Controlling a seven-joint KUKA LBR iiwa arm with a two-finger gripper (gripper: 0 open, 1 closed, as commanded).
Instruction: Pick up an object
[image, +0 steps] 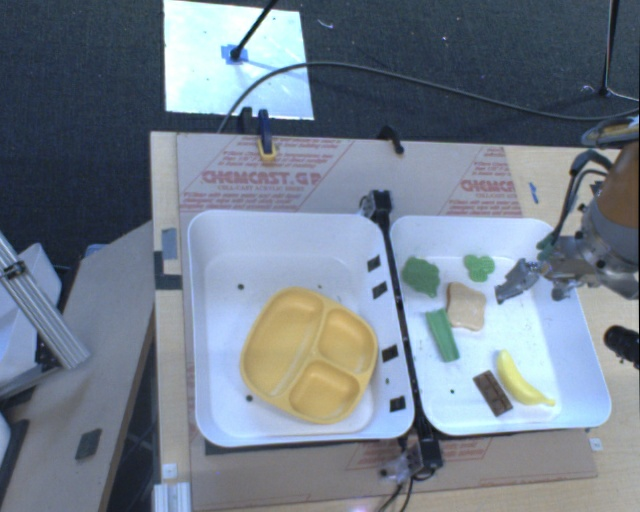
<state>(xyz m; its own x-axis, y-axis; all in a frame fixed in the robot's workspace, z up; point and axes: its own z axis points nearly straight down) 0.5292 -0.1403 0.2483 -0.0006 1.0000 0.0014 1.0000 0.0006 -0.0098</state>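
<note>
The right bin (575, 345) holds a green broccoli piece (421, 275), a smaller green piece (479, 266), a tan bread slice (465, 306), a green stick (442, 335), a yellow banana (522, 380) and a brown chocolate bar (492, 393). My gripper (537, 280) hangs over the right half of that bin, right of the bread slice and apart from it. Its two grey fingers (512, 283) stand spread with nothing between them.
The left bin (215, 250) holds a yellow divided plate (308, 354). A black divider strip (393, 320) runs between the bins. The arm's wrist (612, 235) fills the right edge. A clamp (265, 135) sits at the board's back edge.
</note>
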